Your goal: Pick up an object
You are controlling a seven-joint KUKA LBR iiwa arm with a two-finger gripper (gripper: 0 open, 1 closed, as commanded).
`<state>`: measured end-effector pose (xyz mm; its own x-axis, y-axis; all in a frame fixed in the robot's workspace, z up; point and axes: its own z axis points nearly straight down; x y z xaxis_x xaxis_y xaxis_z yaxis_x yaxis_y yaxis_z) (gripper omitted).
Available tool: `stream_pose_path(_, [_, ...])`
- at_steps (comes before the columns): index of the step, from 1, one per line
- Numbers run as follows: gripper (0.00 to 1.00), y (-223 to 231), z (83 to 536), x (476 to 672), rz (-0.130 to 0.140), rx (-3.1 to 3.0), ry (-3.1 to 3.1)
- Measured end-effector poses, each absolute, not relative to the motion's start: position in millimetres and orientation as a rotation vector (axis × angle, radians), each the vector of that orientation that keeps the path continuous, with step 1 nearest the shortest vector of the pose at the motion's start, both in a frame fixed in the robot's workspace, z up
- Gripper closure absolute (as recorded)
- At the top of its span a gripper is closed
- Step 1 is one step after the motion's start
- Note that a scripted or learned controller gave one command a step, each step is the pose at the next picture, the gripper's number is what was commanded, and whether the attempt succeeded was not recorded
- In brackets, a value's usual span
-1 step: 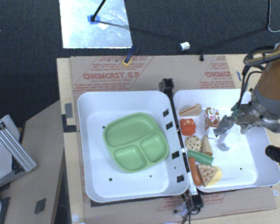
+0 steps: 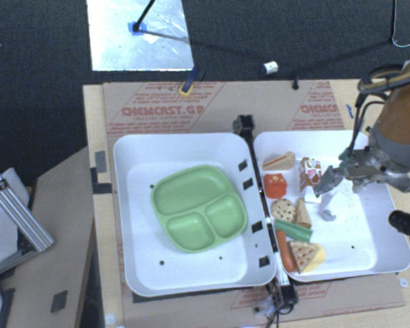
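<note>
Fingers point(image 2: 326, 199) over 2 bins point(image 2: 183, 144), 1 tray point(image 2: 194, 209)

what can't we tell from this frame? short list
- end effector, camera view: small and blurred, so its finger state and whether it holds anything cannot be read.
- arm: cut off by the frame's right edge.
- food items in the right bin, such as the packet and the wedge: too small to identify for certain.
- small object on the floor beyond the bench: too tiny to name.
</note>
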<state>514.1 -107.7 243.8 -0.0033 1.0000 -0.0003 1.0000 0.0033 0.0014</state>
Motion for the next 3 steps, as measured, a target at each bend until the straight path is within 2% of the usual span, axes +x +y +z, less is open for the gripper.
stream_pose_path(1, [0.0,-105.6,201.4,511.0,-0.002,2.222,2.225])
stream_pose_path(3, [0.0,-112.6,101.8,522.2,-0.002,2.223,2.224])
